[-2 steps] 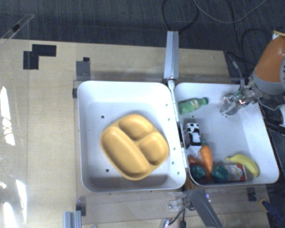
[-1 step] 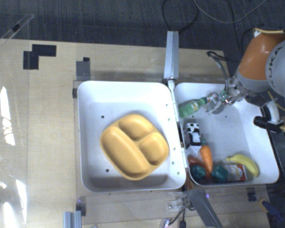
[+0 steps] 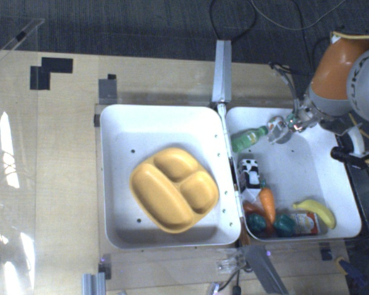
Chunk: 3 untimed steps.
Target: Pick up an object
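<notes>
My gripper (image 3: 279, 130) hangs over the upper part of the right bin (image 3: 307, 165), reaching in from the right. Its tip is right beside the cap end of a green bottle (image 3: 246, 139) that lies against the bin's left wall. From this angle I cannot tell whether it touches the bottle. Lower in the same bin lie a black-and-white toy (image 3: 251, 172), an orange carrot (image 3: 267, 204), a yellow banana (image 3: 317, 211), a red item (image 3: 256, 219) and a teal item (image 3: 285, 224).
The left bin (image 3: 120, 140) holds a yellow three-section plate (image 3: 174, 189). A metal post (image 3: 222, 72) rises behind the divider between the bins. Black cables (image 3: 234, 17) loop on the floor at the back.
</notes>
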Each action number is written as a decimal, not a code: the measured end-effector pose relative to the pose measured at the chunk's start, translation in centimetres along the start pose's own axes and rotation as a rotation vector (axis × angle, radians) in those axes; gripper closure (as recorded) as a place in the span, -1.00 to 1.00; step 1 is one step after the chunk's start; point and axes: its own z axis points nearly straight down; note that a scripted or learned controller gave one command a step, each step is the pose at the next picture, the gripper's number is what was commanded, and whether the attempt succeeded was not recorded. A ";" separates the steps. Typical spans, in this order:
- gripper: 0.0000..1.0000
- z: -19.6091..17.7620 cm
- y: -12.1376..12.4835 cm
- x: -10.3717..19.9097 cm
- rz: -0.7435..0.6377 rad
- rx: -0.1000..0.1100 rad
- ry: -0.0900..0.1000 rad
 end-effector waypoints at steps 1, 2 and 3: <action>1.00 -1.3 2.4 2.3 0.090 0.020 0.009; 1.00 -11.3 3.4 3.4 0.193 0.001 0.002; -1.00 -11.3 3.4 3.4 0.193 0.001 0.002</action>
